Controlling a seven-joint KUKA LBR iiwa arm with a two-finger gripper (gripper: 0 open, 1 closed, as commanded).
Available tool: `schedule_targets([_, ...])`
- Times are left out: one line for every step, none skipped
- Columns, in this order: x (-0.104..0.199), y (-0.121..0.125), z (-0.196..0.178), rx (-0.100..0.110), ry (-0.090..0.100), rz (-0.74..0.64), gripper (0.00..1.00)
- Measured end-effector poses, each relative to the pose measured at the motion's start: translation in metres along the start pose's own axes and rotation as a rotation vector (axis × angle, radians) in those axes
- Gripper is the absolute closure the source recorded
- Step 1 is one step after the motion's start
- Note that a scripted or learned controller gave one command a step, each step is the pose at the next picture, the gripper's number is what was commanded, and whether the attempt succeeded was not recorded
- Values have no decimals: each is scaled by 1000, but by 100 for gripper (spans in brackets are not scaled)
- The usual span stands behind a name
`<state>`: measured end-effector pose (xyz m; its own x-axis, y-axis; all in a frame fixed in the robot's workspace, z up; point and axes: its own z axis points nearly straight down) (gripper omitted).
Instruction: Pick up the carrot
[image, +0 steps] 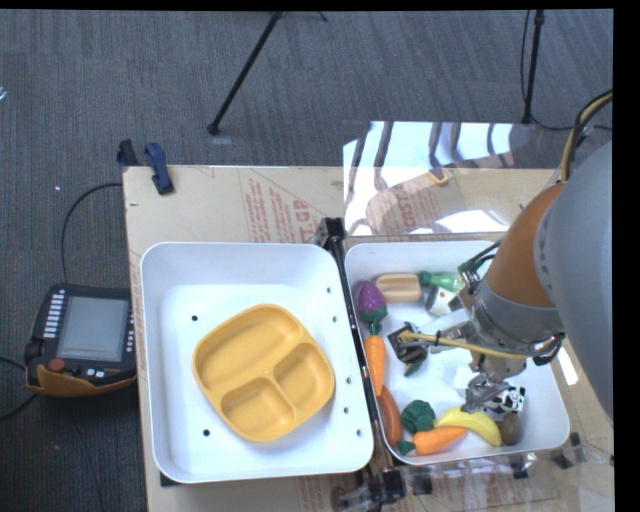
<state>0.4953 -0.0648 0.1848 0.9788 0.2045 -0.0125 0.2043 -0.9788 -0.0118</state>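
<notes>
A grey carpeted floor is seen around the surface (230, 200), on which two white bins are set side by side. In the left bin (160, 300) a yellow divided plate (263, 372) is laid. In the right bin (545, 420) toy foods are scattered. A carrot (374, 364) is found against the bin's left wall, its long axis running up and down the view, with the green top toward the purple grapes (371, 299) above it and the tip pointing to the near edge. A second carrot (437, 440) is laid nearly crosswise at the near wall, just beside a banana (474, 424) and broccoli (417, 413). The gripper (485, 388) is held over the bin's right part, well apart from the first carrot; whether it is released or clenched cannot be told.
</notes>
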Motion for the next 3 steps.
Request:
schedule_targets([-25,113,94,0,-5,-14,0])
schedule_targets([-18,30,-15,-1,12,-3,0])
schedule_targets([-16,-27,-8,-1,0,-13,0])
